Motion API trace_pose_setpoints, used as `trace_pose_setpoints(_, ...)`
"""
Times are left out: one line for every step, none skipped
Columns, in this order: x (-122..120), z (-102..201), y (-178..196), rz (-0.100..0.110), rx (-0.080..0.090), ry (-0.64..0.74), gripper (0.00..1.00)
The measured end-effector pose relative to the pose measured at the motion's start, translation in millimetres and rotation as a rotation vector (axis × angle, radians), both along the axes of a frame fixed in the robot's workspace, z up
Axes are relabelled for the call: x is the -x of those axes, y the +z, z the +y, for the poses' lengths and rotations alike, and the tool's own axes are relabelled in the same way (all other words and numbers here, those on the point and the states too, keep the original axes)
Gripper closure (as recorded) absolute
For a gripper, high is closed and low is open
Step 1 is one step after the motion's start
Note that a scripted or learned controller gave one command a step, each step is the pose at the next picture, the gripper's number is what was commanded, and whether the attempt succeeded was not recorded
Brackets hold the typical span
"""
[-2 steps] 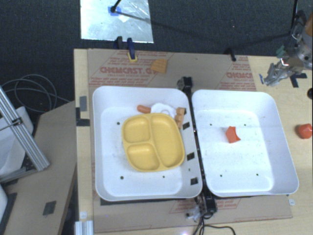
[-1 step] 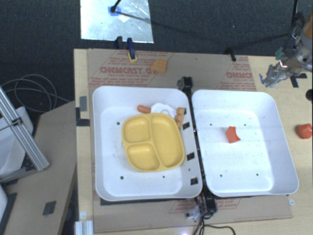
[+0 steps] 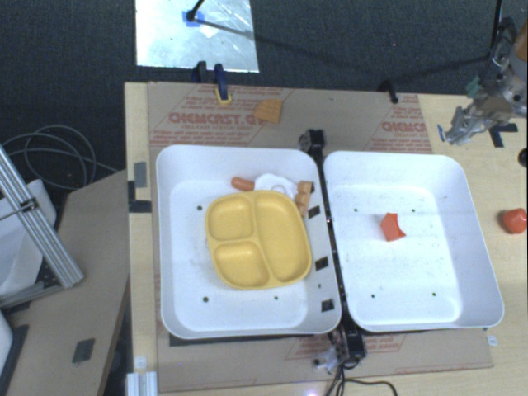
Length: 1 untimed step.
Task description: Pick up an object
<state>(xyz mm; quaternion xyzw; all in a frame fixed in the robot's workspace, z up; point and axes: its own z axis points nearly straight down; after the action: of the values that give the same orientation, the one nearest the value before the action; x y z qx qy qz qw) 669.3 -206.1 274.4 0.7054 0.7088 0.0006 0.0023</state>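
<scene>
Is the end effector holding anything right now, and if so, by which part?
Nothing is held. The end effector hangs outside the bins past the right bin's far corner, apart from the orange piece lying inside it.

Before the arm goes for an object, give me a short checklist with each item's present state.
1. Target in reach: orange piece lies alone in the right bin: ok.
2. Space around it for a descent: ok.
3. Hand positioned over a bin: not ok, it sits beyond the right bin's far corner.
4. Hand carrying nothing: cannot tell.
5. Left bin items separated: not ok, yellow tray crowds the small pieces behind it.
</scene>
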Motion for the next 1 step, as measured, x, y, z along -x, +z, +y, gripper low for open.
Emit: trace_pose_setpoints(0.2, -0.1, -7.0, 0.001, 0.000, 0.000, 1.00)
